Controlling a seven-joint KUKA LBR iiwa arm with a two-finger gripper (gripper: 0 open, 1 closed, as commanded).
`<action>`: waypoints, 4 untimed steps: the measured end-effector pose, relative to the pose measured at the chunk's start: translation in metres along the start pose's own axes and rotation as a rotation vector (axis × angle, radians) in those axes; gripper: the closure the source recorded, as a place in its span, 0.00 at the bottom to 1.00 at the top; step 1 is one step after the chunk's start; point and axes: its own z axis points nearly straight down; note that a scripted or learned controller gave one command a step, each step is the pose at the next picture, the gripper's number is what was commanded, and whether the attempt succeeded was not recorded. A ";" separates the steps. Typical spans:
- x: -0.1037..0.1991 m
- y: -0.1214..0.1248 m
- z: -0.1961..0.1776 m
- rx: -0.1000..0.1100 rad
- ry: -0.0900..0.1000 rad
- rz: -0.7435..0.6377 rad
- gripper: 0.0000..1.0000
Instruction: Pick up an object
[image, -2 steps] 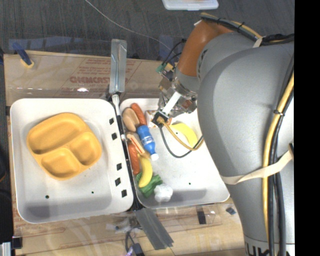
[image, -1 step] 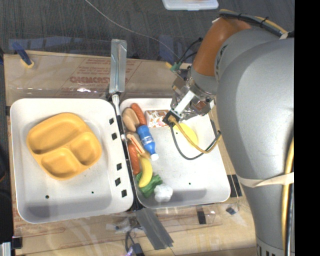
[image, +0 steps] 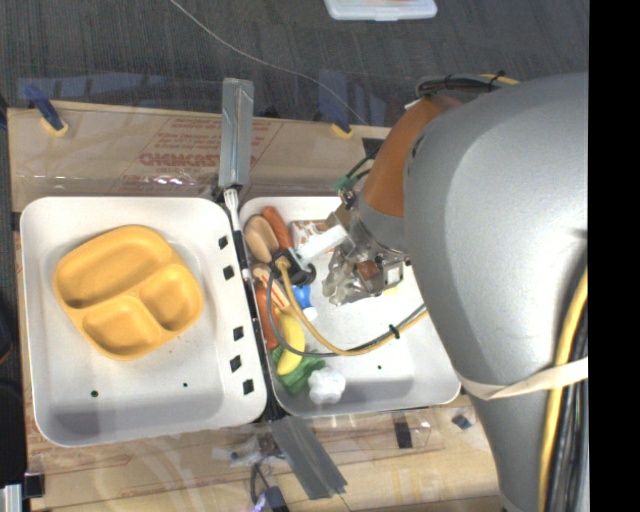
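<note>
My gripper (image: 352, 278) reaches down into the right bin (image: 400, 385), over its middle. The arm's grey body and orange band cover most of that bin. Along the bin's left wall lies a heap of small objects: a tan wooden spoon-like piece (image: 260, 238), an orange-red piece (image: 275, 222), a blue piece (image: 302, 296), a yellow banana-like piece (image: 288, 335), a green piece (image: 292, 368) and a crumpled white piece (image: 327, 384). The gripper sits just right of this heap. Whether anything is between its fingers is hidden.
The left bin (image: 60, 400) holds a yellow divided plate (image: 128, 290). A grey divider (image: 236, 130) runs between the two bins. A yellow and black cable (image: 345, 348) loops from the wrist across the right bin floor.
</note>
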 end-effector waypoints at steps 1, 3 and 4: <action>-0.013 -0.036 -0.001 -0.002 0.002 -0.182 1.00; -0.041 0.012 -0.066 -0.007 0.011 -0.014 1.00; -0.066 0.042 0.008 -0.001 -0.002 -0.032 1.00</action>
